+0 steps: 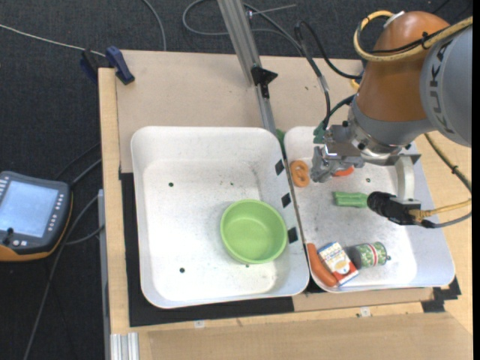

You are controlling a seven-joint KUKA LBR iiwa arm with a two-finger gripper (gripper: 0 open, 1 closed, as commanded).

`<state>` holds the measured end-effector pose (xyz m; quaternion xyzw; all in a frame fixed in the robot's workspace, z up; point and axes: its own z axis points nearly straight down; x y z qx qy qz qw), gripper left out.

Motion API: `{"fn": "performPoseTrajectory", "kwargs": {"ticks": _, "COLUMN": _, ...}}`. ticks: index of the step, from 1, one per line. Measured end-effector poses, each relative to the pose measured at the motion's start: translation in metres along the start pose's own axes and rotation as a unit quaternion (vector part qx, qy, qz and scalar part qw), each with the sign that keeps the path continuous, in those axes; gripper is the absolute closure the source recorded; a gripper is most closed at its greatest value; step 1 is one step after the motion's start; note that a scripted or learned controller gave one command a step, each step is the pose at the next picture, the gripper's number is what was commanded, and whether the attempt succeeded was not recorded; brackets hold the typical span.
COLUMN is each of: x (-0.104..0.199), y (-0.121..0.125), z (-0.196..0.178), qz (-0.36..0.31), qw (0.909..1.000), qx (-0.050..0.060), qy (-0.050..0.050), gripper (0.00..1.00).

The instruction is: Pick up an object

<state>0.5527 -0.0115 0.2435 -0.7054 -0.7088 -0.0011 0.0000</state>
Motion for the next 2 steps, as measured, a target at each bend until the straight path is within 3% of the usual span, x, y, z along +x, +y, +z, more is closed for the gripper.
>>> {"fn": "performPoseTrajectory", "kwargs": {"ticks": 2, "x": 0.093, "y": -0.044, "z": 0.006, "qz": 0.000, "qw": 1.0000, "qx": 0.001, "qy": 0.000, "gripper": 1.00}}
